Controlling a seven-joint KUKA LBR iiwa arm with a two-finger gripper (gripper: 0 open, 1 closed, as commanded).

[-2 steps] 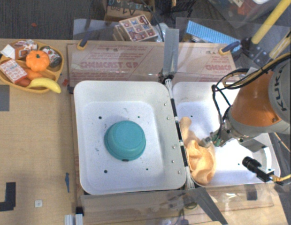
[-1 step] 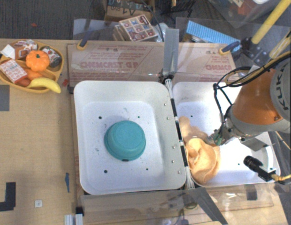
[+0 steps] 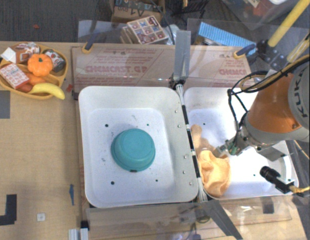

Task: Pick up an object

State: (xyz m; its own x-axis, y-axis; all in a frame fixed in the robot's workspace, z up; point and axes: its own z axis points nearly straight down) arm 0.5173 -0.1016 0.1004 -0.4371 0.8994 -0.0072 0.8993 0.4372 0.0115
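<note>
Currently, nothing is seen lifted. The grey arm with an orange band (image 3: 272, 109) is seen entering from the right, with the jaws down inside the right shallow white bin (image 3: 215, 96). The jaws are placed at the far right edge of a crumpled soft orange-and-peach cloth-like item (image 3: 215, 173); whether it is touched or only just beside them cannot be told. How far the jaws are open cannot be told either, and no hold on anything is shown.

The cloth-like item is laid on the bin floor, bunched against the bin's left wall toward the near corner. An upturned teal round plastic bowl (image 3: 133, 149) is sat mid-floor in the left shallow white bin (image 3: 90, 101), well apart from the jaws. On the tan worktop (image 3: 35, 159), far left, a yellow banana (image 3: 47, 89) and a small orange pumpkin (image 3: 40, 64) are grouped outside both bins.

Progress judged: approach done, cloth-like item taken as the likely target. Grasp not confirmed, lift not yet done. Left: closure on the fabric, then a raise clear of the bin. Risk judged: only a loose fold may be caught.
</note>
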